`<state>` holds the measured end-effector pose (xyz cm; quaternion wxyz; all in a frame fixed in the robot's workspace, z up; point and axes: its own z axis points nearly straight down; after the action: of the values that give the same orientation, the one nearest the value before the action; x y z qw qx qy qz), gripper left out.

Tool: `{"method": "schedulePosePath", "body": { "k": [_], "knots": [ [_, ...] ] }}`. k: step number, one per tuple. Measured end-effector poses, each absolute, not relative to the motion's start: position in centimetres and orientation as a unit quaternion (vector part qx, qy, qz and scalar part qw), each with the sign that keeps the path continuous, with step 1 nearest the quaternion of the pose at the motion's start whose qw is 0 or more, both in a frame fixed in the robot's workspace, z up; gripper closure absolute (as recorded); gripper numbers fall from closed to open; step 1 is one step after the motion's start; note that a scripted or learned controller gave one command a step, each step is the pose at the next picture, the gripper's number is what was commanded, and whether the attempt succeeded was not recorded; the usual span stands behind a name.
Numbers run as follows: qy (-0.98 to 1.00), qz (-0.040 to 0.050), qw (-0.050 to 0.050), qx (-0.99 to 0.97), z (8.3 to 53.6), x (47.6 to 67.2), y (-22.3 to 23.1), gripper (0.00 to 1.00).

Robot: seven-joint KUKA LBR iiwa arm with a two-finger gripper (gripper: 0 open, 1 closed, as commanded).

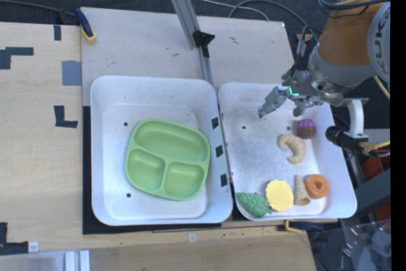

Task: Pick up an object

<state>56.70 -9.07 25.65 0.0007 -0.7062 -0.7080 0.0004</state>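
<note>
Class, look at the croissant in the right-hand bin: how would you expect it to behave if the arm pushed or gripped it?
The croissant looks like a moulded toy, so probably stiff and light. Its curved, ridged form suggests it would pivot or slide rather than roll. It lies apart from the purple piece, so a push likely moves it alone.

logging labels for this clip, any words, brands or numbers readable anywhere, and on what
"KU": part of a dark brand word on the grey arm, at the frame's right edge; the rest is cut off.
No print shows on the green plate, the white bins or the toy food.
</note>
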Motion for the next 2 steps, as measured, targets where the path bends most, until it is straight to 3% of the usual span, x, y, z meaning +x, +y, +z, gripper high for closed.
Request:
{"method": "schedulePosePath", "body": {
  "k": [2],
  "knots": [
    [-0.707,0.0031,0.003,-0.707,12.8,56.3,-9.2,0.0]
  ]
}}
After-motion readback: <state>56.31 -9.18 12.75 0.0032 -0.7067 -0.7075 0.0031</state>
